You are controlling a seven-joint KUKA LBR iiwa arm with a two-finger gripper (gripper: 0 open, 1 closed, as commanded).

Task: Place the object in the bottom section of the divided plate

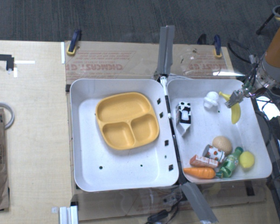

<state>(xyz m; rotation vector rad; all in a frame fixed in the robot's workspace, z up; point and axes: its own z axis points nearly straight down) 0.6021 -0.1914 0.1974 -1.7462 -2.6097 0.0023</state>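
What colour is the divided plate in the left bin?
The three-section divided plate is yellow-orange, seen clearly in the camera view.

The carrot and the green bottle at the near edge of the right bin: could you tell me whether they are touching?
Touching. The camera view shows the carrot's thick end meeting the base of the green bottle, with no white bin floor between them.

You have the yellow three-section plastic plate (127, 120) in the left white shallow bin (84, 171). In the right white shallow bin (261, 139), the black-and-white carton (184, 116) lies nearest the divider, with the yellow banana (235, 113) far right. The orange carrot (199, 172), green bottle (230, 163) and yellow lemon (247, 159) sit along the near edge.
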